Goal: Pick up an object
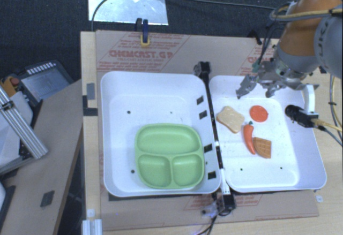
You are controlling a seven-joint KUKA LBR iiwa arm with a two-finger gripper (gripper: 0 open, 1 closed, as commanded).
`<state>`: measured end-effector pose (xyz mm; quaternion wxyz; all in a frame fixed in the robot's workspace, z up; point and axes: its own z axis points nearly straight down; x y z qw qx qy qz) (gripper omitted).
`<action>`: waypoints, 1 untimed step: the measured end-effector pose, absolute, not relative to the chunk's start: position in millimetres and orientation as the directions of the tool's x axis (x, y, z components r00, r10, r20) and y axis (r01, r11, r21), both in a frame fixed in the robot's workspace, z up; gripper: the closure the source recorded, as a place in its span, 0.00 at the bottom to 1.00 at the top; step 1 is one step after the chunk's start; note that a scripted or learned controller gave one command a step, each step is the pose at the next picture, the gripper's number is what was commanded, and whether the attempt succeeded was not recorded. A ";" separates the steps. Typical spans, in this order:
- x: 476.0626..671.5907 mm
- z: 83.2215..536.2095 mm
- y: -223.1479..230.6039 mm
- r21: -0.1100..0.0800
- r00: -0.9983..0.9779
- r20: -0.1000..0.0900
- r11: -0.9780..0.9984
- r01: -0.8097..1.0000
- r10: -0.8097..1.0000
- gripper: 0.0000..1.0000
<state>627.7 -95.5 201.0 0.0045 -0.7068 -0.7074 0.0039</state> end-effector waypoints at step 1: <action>630.4 208.9 -95.4 0.001 -0.003 0.000 0.003 1.000 1.000 0.00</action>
